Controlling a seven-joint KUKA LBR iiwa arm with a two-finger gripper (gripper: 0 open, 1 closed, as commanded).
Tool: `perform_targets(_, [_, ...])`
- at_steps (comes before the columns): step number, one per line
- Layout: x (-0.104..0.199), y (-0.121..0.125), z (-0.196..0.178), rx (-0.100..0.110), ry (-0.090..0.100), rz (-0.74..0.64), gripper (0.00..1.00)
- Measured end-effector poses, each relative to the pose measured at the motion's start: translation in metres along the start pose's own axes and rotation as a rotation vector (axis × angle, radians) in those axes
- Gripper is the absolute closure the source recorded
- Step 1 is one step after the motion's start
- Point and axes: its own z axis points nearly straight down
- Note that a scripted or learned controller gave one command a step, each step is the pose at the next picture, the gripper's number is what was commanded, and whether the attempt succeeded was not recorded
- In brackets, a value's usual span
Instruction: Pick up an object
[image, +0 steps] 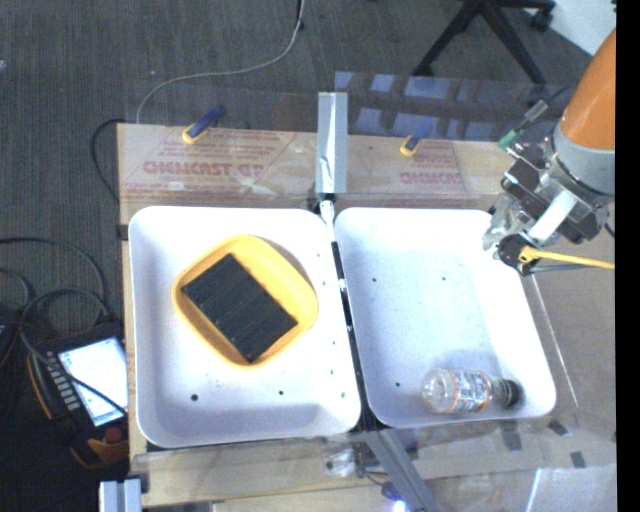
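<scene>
Two white bins (440, 290) on a plywood bench (240, 165), dark carpet (60, 100) around.

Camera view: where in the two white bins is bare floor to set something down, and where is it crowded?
The right white bin is bare across its middle and far side; a clear plastic bottle lies in its near right corner. The left white bin is crowded: a yellow dish holding a black ridged pad fills its middle, leaving a near strip.
</scene>
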Motion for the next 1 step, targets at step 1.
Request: perform_targets(1, [0.0245,-0.0689,0.0089,0.003,0.001,0.002,1.00])
